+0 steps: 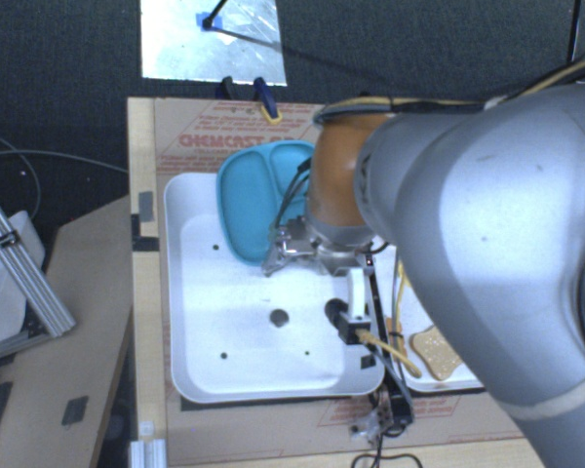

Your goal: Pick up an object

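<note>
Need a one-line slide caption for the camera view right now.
Arm's gripper low in the left bin, at the edge of a blue dish.

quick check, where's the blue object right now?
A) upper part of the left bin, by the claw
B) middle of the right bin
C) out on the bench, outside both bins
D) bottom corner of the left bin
A: the blue object lies against the upper wall of the left bin, with the claw right at its lower edge.
</note>
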Motion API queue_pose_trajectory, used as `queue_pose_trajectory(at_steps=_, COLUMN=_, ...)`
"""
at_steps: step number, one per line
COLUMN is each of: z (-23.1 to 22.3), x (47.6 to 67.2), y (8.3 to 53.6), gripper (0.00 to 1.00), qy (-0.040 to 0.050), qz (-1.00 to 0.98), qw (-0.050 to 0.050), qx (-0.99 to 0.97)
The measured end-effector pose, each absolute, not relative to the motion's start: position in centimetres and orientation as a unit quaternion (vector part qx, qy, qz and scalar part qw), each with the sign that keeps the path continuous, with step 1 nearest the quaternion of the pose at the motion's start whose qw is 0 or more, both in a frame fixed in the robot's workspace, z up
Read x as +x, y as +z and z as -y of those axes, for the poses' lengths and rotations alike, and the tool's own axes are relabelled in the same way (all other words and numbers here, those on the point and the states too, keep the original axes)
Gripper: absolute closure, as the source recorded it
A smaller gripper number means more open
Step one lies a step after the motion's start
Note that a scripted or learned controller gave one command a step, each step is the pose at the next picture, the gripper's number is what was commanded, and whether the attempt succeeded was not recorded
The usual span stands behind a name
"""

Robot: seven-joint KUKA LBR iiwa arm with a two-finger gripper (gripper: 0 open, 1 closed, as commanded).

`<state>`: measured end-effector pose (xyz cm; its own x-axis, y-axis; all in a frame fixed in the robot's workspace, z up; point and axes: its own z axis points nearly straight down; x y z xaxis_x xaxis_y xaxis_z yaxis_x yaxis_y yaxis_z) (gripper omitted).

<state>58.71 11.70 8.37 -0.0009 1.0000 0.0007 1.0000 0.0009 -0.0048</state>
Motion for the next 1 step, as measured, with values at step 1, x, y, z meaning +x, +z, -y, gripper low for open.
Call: queue_pose_trajectory(at_steps=1, z=-18.06, x=60.03, y=8.47, gripper=0.0, qy=-0.0013, qz=0.71, qw=0.0, qx=-0.704)
